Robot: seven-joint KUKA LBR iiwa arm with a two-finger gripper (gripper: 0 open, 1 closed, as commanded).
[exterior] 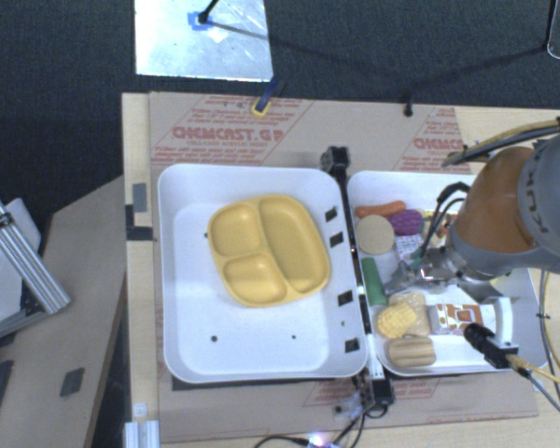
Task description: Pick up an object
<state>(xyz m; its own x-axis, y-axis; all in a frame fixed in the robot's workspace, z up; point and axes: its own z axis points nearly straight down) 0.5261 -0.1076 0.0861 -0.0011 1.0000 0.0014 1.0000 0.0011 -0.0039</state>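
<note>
We judge the reach-in step underway: the claw (422,273) hangs low in the right bin (532,297), over the heap of toy food, and we cannot tell its state. Nothing shows as held. Next we need a clean descent onto one piece and a lift. We count two bins on the bench (224,129); the left bin (182,250) bears one yellow divided tray (266,248). Right: one corn cob (398,321), one bread roll (410,351), one green stick (372,281), one round biscuit (375,234).

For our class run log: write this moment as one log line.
arm: over right bin | pincer: low among food items, near green piece | left bin: yellow divided tray | lift: unconfirmed
</note>
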